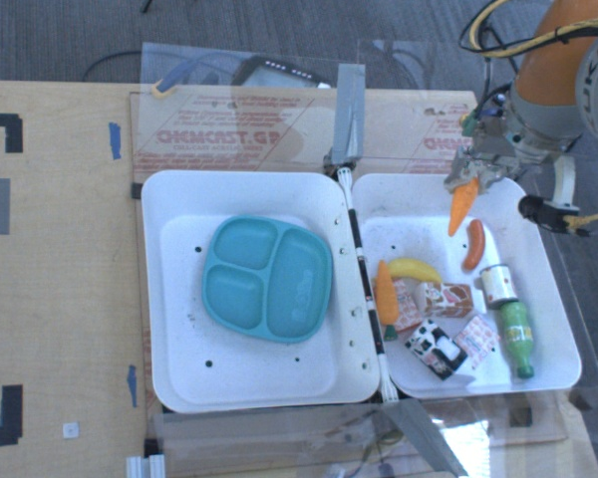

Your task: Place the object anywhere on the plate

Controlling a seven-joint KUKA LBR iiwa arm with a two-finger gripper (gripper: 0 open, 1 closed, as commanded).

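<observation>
Carrot (461, 207) hangs from the fingers (470, 176) above the right bin's (563, 366) far edge.

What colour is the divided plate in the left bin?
Light blue, a teal shade; the plate shows clearly in the camera view.

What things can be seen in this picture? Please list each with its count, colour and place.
plate: 1, teal, three compartments, in left bin
carrot: 1, orange, hanging from the pincer above right bin's far side
sausage: 1, red-orange, right bin
banana: 1, yellow, right bin centre
orange piece: 1, right bin, by the divider
bottle: 1, green, right bin's right side
can: 1, white, above the bottle
cartons: several, mixed colours, right bin centre
bins: 2, white, side by side
pincer: 1, grey, grips the carrot's top
arm: 1, grey and orange, upper right
</observation>
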